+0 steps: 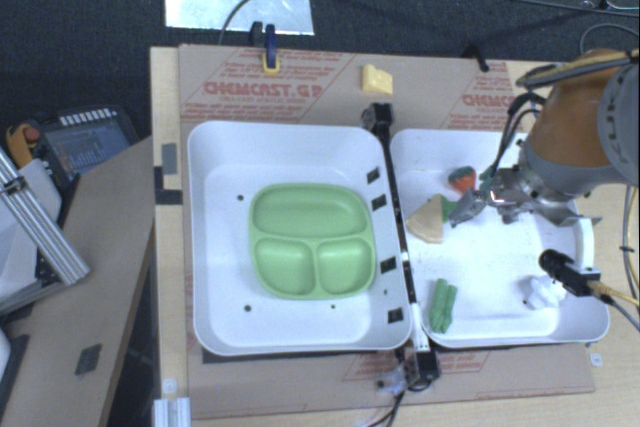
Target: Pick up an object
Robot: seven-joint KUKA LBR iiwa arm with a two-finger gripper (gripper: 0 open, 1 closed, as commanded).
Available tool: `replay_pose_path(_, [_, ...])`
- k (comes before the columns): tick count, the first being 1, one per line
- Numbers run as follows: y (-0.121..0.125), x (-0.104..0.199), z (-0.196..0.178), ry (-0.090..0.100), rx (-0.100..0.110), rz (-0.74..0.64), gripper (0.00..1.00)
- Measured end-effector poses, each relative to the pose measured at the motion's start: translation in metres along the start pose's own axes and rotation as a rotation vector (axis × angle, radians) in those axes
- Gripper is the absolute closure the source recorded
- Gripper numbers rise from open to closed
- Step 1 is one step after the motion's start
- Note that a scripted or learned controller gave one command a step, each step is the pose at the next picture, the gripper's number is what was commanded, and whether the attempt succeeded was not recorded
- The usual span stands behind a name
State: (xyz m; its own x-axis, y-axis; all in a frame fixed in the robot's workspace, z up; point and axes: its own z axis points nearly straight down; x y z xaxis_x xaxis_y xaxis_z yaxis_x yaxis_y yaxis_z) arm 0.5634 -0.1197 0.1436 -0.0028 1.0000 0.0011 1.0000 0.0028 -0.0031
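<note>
We're looking at a pale wedge (428,220) lying in the right bin (570,325), near its left wall, its long axis slanting from upper right to lower left with the broad end pointing down-left. Just beside its upper tip, the gripper (466,209) is hovering low; it's too blurred for us to tell its state. The arm (575,130) is reaching in from the right, orange band tilted over the bin. A small red and green item (460,179) is sitting above, hard to make out. Green beans (442,305) are lying lower down. A green divided plate (308,240) is resting in the left bin (215,215).
</note>
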Motion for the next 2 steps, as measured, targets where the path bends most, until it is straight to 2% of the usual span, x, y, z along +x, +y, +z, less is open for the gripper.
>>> replay_pose_path(1, [0.002, 0.0, 0.049, -0.001, -0.006, 0.002, 0.0])
replay_pose_path(2, [0.002, 0.0, 0.038, -0.002, -0.007, 0.001, 1.0])
